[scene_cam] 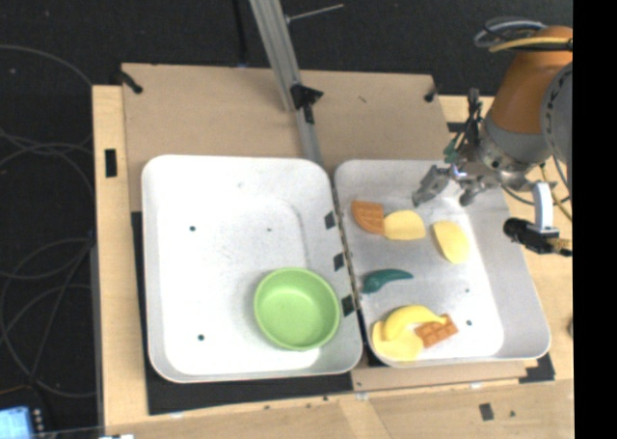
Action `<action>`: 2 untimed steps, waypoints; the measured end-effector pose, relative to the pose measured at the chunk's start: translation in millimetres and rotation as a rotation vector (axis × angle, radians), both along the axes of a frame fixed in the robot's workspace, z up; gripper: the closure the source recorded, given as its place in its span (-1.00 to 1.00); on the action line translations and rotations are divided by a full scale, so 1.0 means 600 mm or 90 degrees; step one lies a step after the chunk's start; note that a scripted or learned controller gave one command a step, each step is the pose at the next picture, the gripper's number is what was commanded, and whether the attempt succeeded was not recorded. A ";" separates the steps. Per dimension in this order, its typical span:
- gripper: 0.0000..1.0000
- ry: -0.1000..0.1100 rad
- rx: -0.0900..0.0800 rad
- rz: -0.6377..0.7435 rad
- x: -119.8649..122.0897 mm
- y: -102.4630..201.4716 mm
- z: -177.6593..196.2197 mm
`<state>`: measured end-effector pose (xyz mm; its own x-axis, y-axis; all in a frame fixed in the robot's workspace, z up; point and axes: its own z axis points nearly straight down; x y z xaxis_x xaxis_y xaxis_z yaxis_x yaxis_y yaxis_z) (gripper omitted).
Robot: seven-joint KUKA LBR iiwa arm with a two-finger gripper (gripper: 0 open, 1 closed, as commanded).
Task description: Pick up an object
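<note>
Your gripper [449,183] hangs open and empty over the right bin's [516,316] far end, with the nearest pieces, a yellow chunk [451,240] and a yellow block [404,226], lying ungrasped below; the pick remains undone.

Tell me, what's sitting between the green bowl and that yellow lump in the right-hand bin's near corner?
From the overhead camera view, just the bins' adjoining rims lie between the green bowl and the yellow lump. The teal piece sits slightly farther back.
</note>
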<state>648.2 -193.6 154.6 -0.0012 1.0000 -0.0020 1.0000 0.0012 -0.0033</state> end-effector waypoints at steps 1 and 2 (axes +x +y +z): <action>-1.00 -0.003 -0.001 -0.001 0.000 -0.003 -0.084; 1.00 -0.006 -0.002 -0.001 0.003 -0.004 -0.061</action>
